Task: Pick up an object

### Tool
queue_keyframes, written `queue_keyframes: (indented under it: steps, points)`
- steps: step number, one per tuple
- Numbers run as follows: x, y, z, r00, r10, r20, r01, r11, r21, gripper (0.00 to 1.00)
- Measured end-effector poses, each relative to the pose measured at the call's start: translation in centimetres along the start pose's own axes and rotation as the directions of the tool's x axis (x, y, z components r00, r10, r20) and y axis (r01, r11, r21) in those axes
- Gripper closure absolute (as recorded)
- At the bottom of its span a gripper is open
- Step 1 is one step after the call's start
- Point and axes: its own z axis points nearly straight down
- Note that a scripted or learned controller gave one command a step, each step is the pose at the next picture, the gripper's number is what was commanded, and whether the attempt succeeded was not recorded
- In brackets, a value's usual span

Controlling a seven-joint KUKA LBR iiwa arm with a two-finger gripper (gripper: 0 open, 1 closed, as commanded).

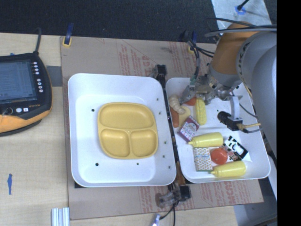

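- Corn cob (pixel 201 111) lies in the right bin (pixel 263 171), upper left part, long axis running near-to-far.
- Gripper (pixel 203 89) hovers just beyond its far end; whether it is spread, I cannot tell.

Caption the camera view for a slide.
Gripper low in right bin among toy food; yellow tray in left bin.

Both bins (pixel 117 81) look like smooth white plastic with a soft sheen. The yellow tray (pixel 127 129) is matt plastic. The two mustard bottles (pixel 206 139) are glossy yellow plastic, as is the corn (pixel 200 111). The sachet (pixel 188 128) looks like shiny foil. Beneath lies matt brown cardboard (pixel 117 53) on a pale wood-grain bench (pixel 28 173). The arm (pixel 263 65) is smooth grey, faintly glossy.
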Motion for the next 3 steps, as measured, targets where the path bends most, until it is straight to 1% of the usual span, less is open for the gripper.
queue_keyframes:
  steps: [1, 2, 3]
  points:
    - [-1.6, 0.0, 0.0, 1.0, 0.003, -0.001, -0.003, 1.0, -0.004, 0.0]
    - [-0.6, -5.3, 0.1, 1.0, 0.002, -0.001, -0.002, 1.0, 0.0, 0.0]
    - [-3.7, 0.0, 0.0, 1.0, 0.004, -0.003, -0.004, 1.0, -0.003, 0.0]
